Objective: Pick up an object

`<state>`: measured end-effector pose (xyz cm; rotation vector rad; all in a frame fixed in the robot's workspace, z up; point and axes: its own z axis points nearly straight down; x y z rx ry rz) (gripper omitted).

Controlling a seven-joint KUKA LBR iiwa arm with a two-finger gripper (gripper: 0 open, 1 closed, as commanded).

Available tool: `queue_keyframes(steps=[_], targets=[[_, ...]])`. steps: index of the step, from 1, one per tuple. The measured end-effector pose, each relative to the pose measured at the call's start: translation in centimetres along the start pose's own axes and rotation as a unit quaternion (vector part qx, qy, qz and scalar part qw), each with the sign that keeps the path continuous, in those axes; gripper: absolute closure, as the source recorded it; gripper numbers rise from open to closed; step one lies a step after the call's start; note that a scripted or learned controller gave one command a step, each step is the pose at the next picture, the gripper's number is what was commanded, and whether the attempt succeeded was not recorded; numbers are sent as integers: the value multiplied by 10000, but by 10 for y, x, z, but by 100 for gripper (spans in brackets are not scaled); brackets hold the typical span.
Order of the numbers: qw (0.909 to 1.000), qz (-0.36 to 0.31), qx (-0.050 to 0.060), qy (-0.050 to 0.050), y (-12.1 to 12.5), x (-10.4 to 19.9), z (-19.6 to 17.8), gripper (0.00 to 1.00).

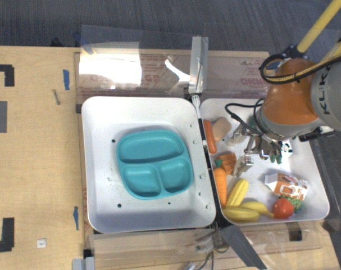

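Note:
The right white bin (321, 185) holds toy food. Along its left wall lie a red sausage (209, 137), a beige bread piece (221, 129), a small orange chunk (227, 161) and a carrot (220, 185). Near the front are a corn cob (237, 192), a banana (246, 211), a tomato (282, 208) and a small white-and-orange carton (288, 185). My gripper (253, 152) hangs low over the middle of this bin, just right of the orange chunk and above the corn. The arm's orange band (288, 97) covers the bin's back part. Nothing shows as held.
The left white bin (97, 151) holds a teal divided plate (154, 162). A clear plastic sheet (136, 66) and an upright metal divider (197, 66) stand behind the bins. Black cables (237, 112) loop beside the wrist. The wooden bench (30, 151) extends to the left.

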<state>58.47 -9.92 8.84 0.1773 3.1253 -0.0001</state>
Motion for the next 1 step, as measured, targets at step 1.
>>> queue_keyframes(steps=[1], targets=[[9765,-2157,-3,-4,-17,-10,1,0]])
